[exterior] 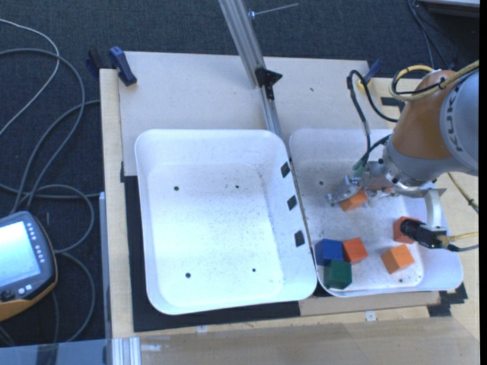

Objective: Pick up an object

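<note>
Orange block (352,201) sits between your gripper's (351,196) fingers, grasped; blue cube (329,250) and green cube (338,274) lie below it.

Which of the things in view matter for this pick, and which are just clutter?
Job:
gripper
orange block at the gripper
blue block
green block
two orange blocks
right bin

Lying about:
left bin
blue clamp
handheld pendant

Robotics laboratory test cell. A plywood worktop (198,90) stands on dark carpet (61,14), carrying two shallow white bins (221,219). Left of the worktop, loose cables (38,128) run across the carpet to a handheld control pendant (23,261). An aluminium camera mast (240,29) rises from the worktop's rear edge.
</note>
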Motion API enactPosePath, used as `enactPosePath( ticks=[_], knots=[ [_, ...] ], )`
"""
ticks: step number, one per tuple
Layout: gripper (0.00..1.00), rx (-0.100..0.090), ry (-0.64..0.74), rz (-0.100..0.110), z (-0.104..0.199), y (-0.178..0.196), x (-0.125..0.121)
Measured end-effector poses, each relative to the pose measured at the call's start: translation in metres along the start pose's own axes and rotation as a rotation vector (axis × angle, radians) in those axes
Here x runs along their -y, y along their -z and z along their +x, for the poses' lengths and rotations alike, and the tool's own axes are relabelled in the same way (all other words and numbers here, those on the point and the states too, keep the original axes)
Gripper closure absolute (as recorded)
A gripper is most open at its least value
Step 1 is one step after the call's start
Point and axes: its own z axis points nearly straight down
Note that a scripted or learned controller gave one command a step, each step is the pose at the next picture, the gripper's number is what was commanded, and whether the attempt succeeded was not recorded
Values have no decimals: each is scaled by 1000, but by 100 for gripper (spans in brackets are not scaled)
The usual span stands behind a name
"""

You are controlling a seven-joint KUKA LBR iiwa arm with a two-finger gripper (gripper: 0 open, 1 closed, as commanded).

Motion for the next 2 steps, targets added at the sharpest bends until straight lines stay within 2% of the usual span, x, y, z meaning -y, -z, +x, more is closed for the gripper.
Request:
enactPosePath(
  ticks=[1, 2],
  knots=[
    [100, 2, 1, -8, -1, 11, -3],
    [100, 2, 1, -3, 3, 0, 14]
  ],
)
